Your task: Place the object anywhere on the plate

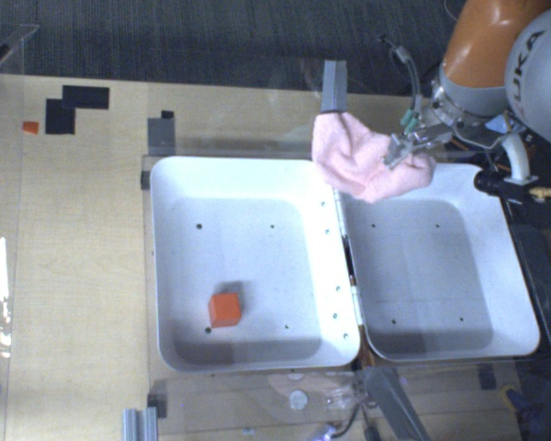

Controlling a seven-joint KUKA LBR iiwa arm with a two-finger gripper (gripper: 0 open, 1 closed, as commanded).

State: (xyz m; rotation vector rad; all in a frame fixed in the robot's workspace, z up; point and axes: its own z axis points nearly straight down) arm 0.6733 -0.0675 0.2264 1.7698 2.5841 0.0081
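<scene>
Pink cloth (pixel 363 165), pinched in the closed gripper (pixel 397 152), hangs over right bin (pixel 441 338) back-left corner. Step: carrying. Next: find plate, lower, release.

From my seat at the controls I look down on a pale wooden bench (pixel 73 274) that fills most of the view. Along the twelve o'clock edge runs a dark, ribbed floor covering (pixel 211 16), grey-black and dull. On the bench toward ten o'clock I see black stepped patches (pixel 72 107), with a small orange marker (pixel 30 128) just beside them at their nine o'clock side. A clear panel (pixel 5 49) slants across the ten o'clock corner. Bright glare streaks (pixel 0 274) lie on the wood at nine o'clock. Grey metal brackets stand at twelve o'clock (pixel 334 85), at eleven (pixel 161 136) and at seven (pixel 140 424).
</scene>
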